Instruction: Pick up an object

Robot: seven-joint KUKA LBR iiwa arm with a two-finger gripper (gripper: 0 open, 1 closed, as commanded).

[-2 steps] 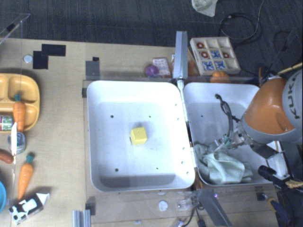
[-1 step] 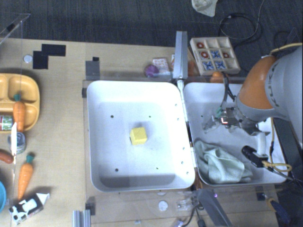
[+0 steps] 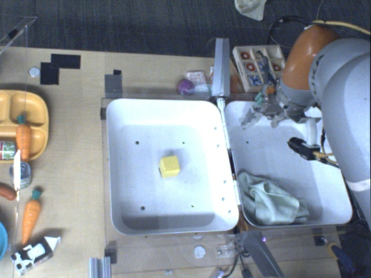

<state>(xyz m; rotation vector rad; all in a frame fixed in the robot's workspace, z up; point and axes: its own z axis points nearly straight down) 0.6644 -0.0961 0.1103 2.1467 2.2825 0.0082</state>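
1. I see a small yellow block, squarish with a matte, spongy look, lying alone near the middle of the left bin, a smooth white tray with rounded corners.
2. A crumpled pale-green cloth is bunched in the lower part of the right bin.
3. The gripper, metallic, hangs over the right bin's upper left corner; I cannot tell its opening.

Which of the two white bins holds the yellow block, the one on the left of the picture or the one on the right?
The left bin holds the yellow block, which lies alone near its middle. The right bin holds a crumpled pale cloth instead.
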